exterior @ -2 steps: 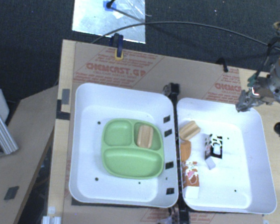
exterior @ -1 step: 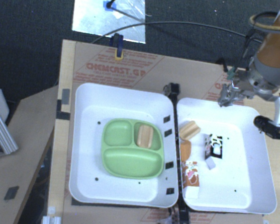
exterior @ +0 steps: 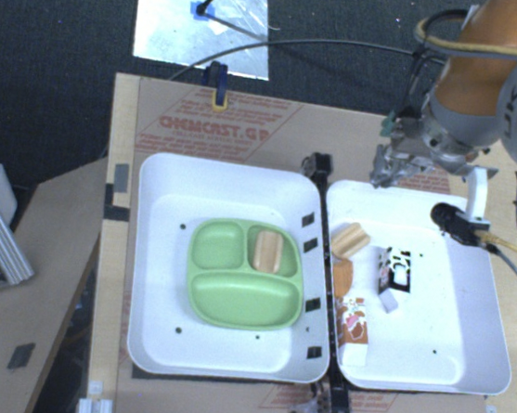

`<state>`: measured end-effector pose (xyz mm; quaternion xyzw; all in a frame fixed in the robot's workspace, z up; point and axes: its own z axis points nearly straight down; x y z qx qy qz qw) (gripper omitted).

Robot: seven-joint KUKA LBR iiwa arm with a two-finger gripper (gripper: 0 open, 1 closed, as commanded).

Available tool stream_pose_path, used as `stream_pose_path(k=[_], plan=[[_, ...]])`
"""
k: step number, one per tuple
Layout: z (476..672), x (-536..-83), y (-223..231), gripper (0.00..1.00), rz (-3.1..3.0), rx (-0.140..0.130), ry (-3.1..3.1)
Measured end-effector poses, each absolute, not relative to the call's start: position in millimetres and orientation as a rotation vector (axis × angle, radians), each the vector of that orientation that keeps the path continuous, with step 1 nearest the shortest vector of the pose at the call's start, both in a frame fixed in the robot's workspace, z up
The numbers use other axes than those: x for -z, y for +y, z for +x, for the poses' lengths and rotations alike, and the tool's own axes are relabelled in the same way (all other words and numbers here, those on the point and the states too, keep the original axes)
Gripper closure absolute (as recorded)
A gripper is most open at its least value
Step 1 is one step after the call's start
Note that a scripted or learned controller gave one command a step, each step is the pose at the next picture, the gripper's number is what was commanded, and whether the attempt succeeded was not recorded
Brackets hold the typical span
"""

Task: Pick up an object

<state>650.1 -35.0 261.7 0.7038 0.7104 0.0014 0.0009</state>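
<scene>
Overhead, the gripper [exterior: 389, 175] hangs at the right bin's [exterior: 483, 322] far rim, grip state impossible to tell, well apart from the bun [exterior: 350, 239] by the divider, so a descent there could clip the wall.

You have a smooth, matt green plastic divided tray [exterior: 244, 288], two glossy white plastic bins [exterior: 172, 190], a cardboard-brown bench board [exterior: 240, 124], and a shiny crinkled foil sheet [exterior: 184, 14].
</scene>
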Motion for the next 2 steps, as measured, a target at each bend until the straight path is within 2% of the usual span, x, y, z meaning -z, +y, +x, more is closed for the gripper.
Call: stream_pose_path(k=[2], plan=[[640.9,-225,67,1.0,2.212,-0.001,2.231]])
